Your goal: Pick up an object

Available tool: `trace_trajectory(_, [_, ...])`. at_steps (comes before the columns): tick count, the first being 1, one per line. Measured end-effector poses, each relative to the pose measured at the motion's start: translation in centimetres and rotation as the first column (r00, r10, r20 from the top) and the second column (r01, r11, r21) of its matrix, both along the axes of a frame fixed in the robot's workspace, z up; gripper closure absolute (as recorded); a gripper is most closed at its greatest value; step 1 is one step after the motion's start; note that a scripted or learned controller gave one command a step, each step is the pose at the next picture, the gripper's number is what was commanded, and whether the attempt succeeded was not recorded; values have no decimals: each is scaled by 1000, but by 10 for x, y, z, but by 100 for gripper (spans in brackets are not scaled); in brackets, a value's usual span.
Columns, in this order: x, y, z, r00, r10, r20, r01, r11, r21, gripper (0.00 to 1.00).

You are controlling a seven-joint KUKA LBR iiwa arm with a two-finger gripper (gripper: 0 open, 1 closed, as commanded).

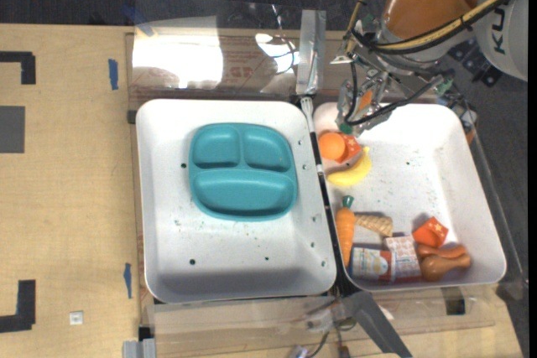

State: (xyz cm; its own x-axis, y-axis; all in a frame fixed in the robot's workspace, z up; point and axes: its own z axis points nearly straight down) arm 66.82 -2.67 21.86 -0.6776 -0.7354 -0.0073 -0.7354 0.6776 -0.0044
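Observation:
My gripper hangs over the far left corner of the right bin, under the orange wrist band and a tangle of cables. Just below it lie an orange ball-shaped fruit and a yellow banana, both against the bin's left wall. A small orange patch shows at the gripper's tip; I cannot make out what it is. Toward the near edge of that bin sit a carrot, a cone-shaped piece, a labelled can, a red piece and a brown drumstick-like piece.
The left bin holds a teal divided plate. A raised divider separates the two bins. A clear panel and metal post stand behind the bins, close to the gripper.

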Motion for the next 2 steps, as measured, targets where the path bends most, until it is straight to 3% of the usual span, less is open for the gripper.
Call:
trace_trajectory(1, [0,-42,22,996,84,4,-84,996,-2,100])
trace_trajectory(2, [-96,-77,1,995,97,-3,-97,995,-2,100])
